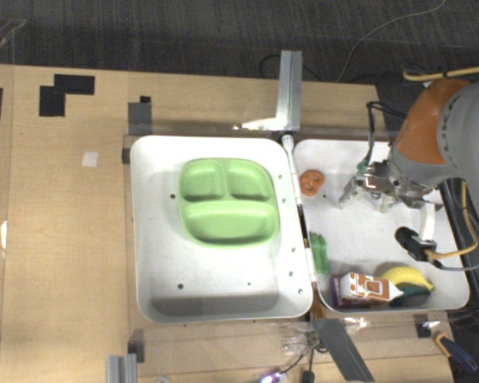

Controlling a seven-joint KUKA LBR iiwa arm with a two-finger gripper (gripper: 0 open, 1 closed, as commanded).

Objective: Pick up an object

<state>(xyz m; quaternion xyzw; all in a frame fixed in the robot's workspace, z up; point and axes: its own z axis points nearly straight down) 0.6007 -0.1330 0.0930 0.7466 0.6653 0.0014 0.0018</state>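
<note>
My gripper (373,188) hangs low over the upper middle of the right bin (359,234), below the grey arm with its orange band (423,126). A small orange round piece (310,182) lies to the gripper's left, close to the bin's left wall and apart from it. Along the front wall lie a brown carton (359,288), a yellow banana (407,276) and a dark green item (416,295). A slim green item (318,254) rests against the left wall. Nothing is seen in the gripper.
The left bin (160,278) holds a green divided plate (227,200). A metal post (290,94) stands at the back between the bins. Black cables (415,244) hang from the arm over the right bin's right side.
</note>
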